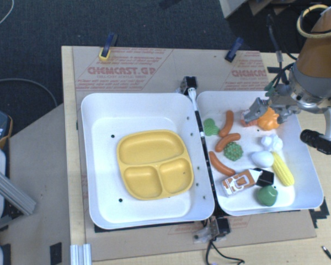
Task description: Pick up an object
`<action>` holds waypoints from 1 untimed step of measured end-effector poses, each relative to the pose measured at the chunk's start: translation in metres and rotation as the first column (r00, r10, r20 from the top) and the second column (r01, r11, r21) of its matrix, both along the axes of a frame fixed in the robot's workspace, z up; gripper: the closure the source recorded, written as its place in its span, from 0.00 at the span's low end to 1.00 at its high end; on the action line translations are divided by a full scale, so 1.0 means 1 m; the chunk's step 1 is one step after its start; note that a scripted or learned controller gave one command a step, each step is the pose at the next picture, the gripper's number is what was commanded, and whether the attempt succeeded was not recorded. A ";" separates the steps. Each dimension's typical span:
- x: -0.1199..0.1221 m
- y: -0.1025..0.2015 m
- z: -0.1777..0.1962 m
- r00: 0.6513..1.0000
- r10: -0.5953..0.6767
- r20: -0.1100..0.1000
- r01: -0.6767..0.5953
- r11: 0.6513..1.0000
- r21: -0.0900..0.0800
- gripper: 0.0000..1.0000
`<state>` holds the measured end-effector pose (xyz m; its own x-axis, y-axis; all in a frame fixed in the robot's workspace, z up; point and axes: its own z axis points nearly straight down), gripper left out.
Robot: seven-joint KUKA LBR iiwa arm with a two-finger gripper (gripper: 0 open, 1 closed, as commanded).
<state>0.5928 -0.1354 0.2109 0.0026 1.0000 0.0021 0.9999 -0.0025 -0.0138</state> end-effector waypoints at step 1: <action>0.003 0.000 0.008 1.000 0.003 0.014 -0.003 1.000 -0.002 0.00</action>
<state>0.5957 -0.1353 0.2188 0.0000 1.0000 0.0003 1.0000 0.0000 0.0000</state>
